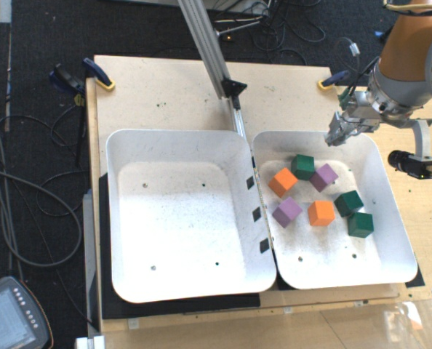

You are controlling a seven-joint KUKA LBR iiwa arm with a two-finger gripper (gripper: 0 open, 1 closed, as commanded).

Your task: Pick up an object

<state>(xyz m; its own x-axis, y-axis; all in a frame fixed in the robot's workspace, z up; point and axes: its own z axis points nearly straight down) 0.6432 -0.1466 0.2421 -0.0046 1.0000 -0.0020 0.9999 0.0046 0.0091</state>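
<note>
Seven cubes in the right bin, gripper above its far rim.

Nearest us, the right bin [390, 264] has a bare front floor, open between its front rim and the cubes; the left bin [129, 195] beside it offers a wide bare floor. We count seven cubes clustered mid-bin: three green [360, 225] [348, 202] [302, 166], two orange [321, 213] [282, 181], two purple [287, 211] [324, 176], several touching or just beside one another. Beyond them, the gripper [338, 135] hangs over the bin's far rim, apart from every cube, the arm [409, 46] slanting in from the right. We cannot tell whether its jaws are spread or closed.
</note>
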